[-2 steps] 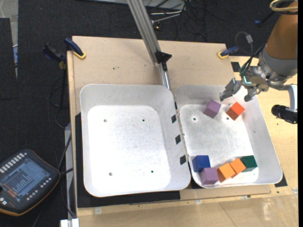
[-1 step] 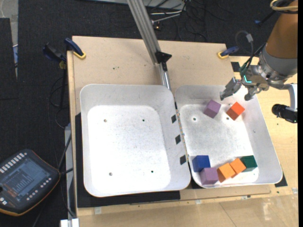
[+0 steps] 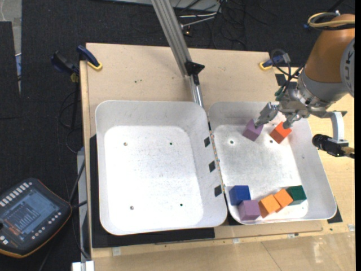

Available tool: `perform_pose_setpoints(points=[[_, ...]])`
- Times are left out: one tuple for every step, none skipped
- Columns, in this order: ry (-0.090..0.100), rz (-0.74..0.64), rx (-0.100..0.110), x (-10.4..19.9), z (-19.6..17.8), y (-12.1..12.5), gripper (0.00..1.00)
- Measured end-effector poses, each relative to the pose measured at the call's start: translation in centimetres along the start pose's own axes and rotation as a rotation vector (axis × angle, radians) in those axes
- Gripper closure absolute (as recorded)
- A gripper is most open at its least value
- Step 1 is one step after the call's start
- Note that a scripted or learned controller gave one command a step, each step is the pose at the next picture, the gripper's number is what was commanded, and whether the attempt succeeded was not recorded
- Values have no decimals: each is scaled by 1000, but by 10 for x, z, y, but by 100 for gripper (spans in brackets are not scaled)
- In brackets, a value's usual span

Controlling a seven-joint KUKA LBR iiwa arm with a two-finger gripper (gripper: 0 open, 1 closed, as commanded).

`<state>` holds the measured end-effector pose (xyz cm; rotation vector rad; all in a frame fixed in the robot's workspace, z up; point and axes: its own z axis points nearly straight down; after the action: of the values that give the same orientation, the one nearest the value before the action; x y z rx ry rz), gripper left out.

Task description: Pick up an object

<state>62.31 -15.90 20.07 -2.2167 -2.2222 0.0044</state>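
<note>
The hand (image 3: 280, 116) is being held low over the right bin's (image 3: 316, 176) far edge, fingers spread apart, nothing clamped; a purple block (image 3: 252, 130) and an orange block (image 3: 280, 132) are lying just beneath, apparently being straddled for a grasp.

1. Two shallow white plastic bins: the left bin (image 3: 113, 117) and the right bin (image 3: 316, 191), both faintly speckled with dark flecks.
2. Pale tan wooden surface (image 3: 141, 66) beneath them.
3. In the right bin: a purple block (image 3: 252, 130), a red-orange block (image 3: 280, 132), a blue cube (image 3: 240, 194), a second purple cube (image 3: 250, 209), an orange cube (image 3: 270, 202), and a green cube (image 3: 295, 195).
4. Grey metal gripper (image 3: 280, 115) under an orange arm band (image 3: 331, 47).
5. Grey handheld pendant (image 3: 28, 216), its screen showing orange.
</note>
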Motion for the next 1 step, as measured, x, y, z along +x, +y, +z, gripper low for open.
perform_pose_setpoints(points=[[1, 2, 2, 2, 64, 3, 0]])
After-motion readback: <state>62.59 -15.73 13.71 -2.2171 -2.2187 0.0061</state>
